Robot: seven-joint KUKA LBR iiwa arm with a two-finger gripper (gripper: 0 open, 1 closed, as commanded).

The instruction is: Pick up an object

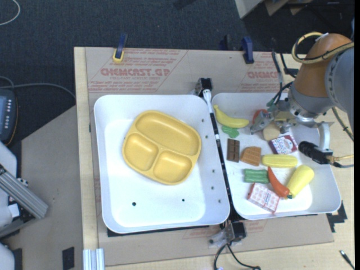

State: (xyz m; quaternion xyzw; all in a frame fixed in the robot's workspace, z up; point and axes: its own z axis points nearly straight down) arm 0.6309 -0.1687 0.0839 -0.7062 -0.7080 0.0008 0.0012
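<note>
Your gripper (pixel 269 120) sits low in the right bin (pixel 332 193), near its far rim; can't tell its opening or whether it holds anything. Banana (pixel 229 118) is just left of it, toy food crowded below. Left bin (pixel 107 167) has a yellow divided plate (pixel 162 146), with open floor toward its near edge.

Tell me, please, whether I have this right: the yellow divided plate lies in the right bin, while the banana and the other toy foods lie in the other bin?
Not quite: the camera view shows the yellow divided plate in the left bin. The banana and the other toy foods lie in the right bin.
</note>
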